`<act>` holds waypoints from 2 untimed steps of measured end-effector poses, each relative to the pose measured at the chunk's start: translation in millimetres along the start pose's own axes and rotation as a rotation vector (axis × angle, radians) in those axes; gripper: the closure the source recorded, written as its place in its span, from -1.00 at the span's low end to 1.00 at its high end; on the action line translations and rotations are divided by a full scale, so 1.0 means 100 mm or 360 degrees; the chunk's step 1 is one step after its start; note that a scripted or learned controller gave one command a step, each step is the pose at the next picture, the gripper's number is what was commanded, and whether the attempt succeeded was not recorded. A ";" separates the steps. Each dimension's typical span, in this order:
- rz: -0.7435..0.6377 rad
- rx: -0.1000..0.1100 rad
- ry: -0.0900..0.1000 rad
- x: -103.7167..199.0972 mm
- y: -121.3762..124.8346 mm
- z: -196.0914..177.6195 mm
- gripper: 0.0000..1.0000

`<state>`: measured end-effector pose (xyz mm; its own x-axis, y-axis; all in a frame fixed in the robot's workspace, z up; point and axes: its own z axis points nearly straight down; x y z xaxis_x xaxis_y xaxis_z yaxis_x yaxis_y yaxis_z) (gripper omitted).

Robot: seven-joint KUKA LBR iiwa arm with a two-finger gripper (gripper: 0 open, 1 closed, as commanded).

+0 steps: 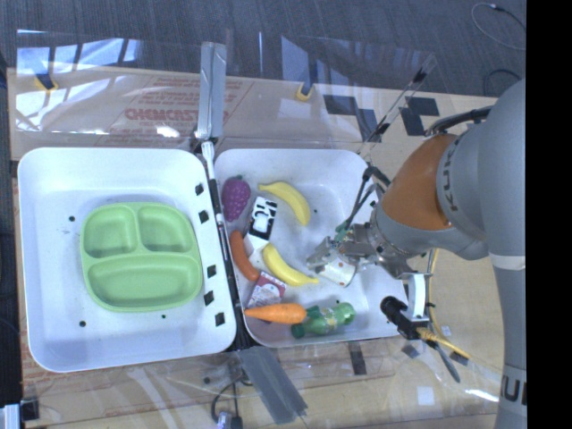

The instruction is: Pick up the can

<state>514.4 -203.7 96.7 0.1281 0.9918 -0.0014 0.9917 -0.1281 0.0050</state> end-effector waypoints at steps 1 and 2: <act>0.0314 0.0012 0.0000 0.06 0.09 0.05 -1.00; 0.0384 0.0018 0.0003 0.08 -0.02 0.06 -1.00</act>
<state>513.6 -195.6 91.1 0.3612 0.9325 0.0005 0.9325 -0.3612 -0.0064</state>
